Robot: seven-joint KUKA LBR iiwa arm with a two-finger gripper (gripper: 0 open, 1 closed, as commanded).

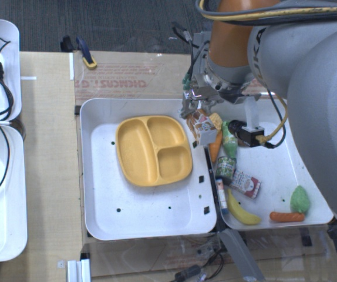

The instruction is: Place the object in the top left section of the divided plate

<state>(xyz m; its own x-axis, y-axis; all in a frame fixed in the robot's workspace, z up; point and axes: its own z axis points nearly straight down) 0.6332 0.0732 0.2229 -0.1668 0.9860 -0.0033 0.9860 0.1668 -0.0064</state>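
A yellow divided plate point(134, 151) lies in the left bin point(98, 204), with one long section on its left and two smaller ones on its right, all bare. My gripper point(194, 109) hangs at the upper edge of the wall between the two bins, just right of the plate's top right corner. Directly under it is a crinkled orange-and-white snack packet point(202, 127), its top at the gripper's tip. The wrist hides where they meet, so I cannot tell whether the packet is held or resting on the bin wall.
The right bin point(274, 157) holds a carrot point(215, 149), a green packet point(230, 143), a small can point(225, 168), a red-and-white box point(246, 185), a banana point(241, 211), a second carrot point(286, 217) and a green leafy toy point(300, 200). A black cable connector point(248, 134) hangs by the wrist.
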